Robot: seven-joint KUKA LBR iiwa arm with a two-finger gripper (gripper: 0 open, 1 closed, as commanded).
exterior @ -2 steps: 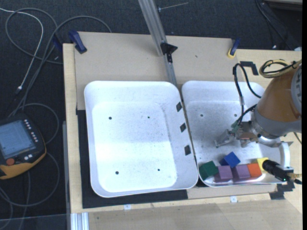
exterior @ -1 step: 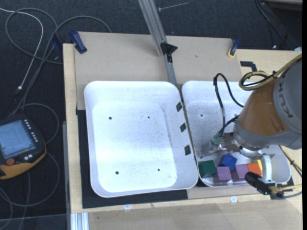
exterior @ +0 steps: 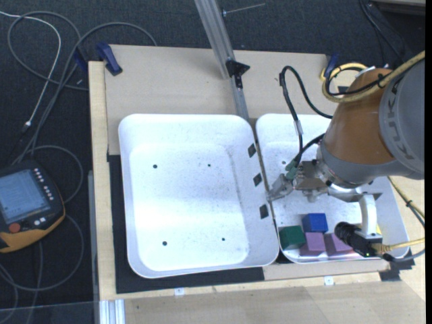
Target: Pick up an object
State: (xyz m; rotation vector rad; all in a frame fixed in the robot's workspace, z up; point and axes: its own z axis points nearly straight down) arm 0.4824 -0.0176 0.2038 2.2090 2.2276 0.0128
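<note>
Highest in your view and closest to the lens is the arm [exterior: 378,127]. Its orange band and grey body reach in from the right and hang over the far half of the right bin [exterior: 275,137]. Below the wrist, the hand [exterior: 291,181] sits low over that bin's left side, close to the wall it shares with the left bin [exterior: 182,201]. From this angle you cannot tell whether the hand is open or closed, and nothing shows as gripped in it.

The things you could pick are clustered at the near end of the right bin, well clear of the hand. The green block [exterior: 291,235] lies in the near left corner. The blue block [exterior: 315,222] is just beside it on the right and a little farther back. The purple block [exterior: 313,243] sits in front of the blue one, with the pink block [exterior: 337,245] touching its right side.

Both bins rest on the pale wooden table [exterior: 169,79]. A teach pendant [exterior: 23,204] lies on the dark floor at your left.
</note>
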